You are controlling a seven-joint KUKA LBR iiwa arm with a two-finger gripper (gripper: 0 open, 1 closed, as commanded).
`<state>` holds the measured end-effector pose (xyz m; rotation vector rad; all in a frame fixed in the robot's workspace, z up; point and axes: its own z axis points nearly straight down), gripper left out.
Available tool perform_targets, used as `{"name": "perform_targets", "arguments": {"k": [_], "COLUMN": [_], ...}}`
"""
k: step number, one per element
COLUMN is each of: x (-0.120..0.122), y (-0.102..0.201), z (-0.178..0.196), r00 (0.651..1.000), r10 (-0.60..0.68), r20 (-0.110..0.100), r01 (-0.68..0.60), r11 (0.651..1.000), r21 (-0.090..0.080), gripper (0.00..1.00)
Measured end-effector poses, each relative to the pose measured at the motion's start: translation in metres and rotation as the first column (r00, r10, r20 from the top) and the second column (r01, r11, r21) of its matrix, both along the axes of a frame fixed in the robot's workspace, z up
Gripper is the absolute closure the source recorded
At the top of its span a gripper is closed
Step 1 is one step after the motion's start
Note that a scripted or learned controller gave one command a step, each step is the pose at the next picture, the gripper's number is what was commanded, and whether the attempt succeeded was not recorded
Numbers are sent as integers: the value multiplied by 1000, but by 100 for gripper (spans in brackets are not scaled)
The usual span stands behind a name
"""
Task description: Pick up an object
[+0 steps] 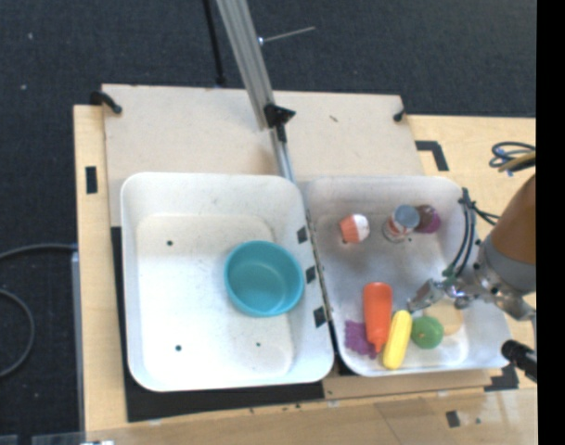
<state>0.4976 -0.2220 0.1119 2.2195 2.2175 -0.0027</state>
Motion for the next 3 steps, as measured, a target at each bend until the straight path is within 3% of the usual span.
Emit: {"name": "perform_targets", "arguments": {"k": [1, 3], "x": [3, 6], "y": [-1, 3], "z": [15, 141], "r00": [1000, 1000], "r10": [-4, 6], "r20": [10, 8], "r01": [4, -6], "r11": [1000, 1000], "r21": [0, 0], "gripper": [100, 100]}}
